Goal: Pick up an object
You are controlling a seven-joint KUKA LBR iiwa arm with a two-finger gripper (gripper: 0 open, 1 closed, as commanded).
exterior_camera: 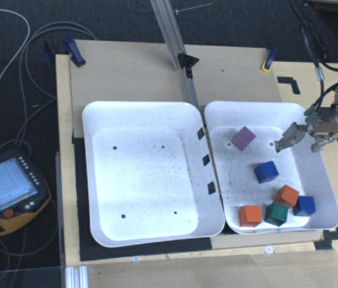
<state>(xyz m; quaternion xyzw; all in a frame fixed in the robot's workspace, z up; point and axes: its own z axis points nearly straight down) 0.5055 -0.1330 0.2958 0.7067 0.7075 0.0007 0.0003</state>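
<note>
— Purple block [243, 138] sits alone toward the far side of the right bin [322, 179], just left of the gripper [301, 138]. Is that the one to go for?

— Probably the easiest. The gripper hovers over the bin's far right part, nothing between its fingers, and they look spread apart, one prong reaching left toward that block and another to the right.

— So which step are we at?

— I judge it as the approach, before any grasp. No object is lifted; all six lie on the bin floor.

— Where are the others?

— A blue cube [266, 171] in the middle, then a cluster along the near edge: an orange block [250, 215], a green block [277, 213], a second orange block [287, 195] just behind it, and a second blue cube [304, 205] at the right end.

— And the left bin [97, 161]?

— Bare white, so nothing to pick there.

— What does the next move call for?

— Shift left over a free-standing block, line the open fingers across two flat faces, then descend. The near cluster is packed tight, with little finger room, so I would avoid it.
</note>
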